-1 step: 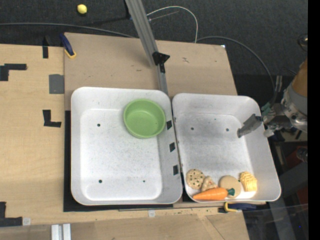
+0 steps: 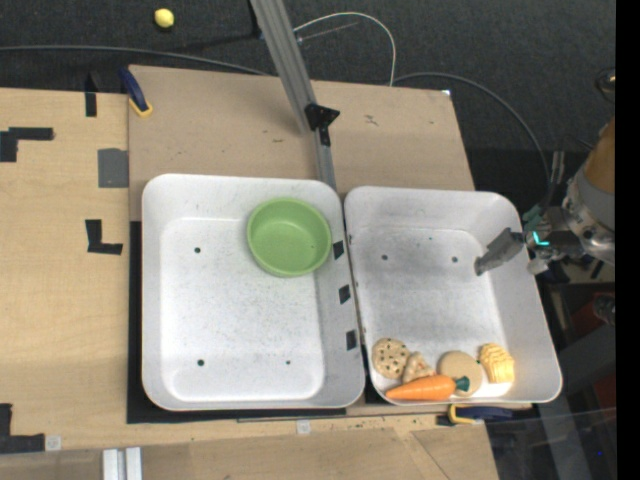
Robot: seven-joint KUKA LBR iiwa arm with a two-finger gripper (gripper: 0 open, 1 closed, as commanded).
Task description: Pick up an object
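**Gripper over the right bin, food at its near edge**

While the bench [image 2: 230,118] bears both bins, the left bin [image 2: 200,368] holds a green bowl [image 2: 289,236] near its far right corner. Over the right bin's [image 2: 440,298] right wall hangs the gripper [image 2: 497,250], nothing visibly held; its state I cannot tell. Along that bin's near edge lie a carrot [image 2: 425,388], a cookie [image 2: 389,355], a bun [image 2: 458,366] and a yellow piece [image 2: 496,363], close together.
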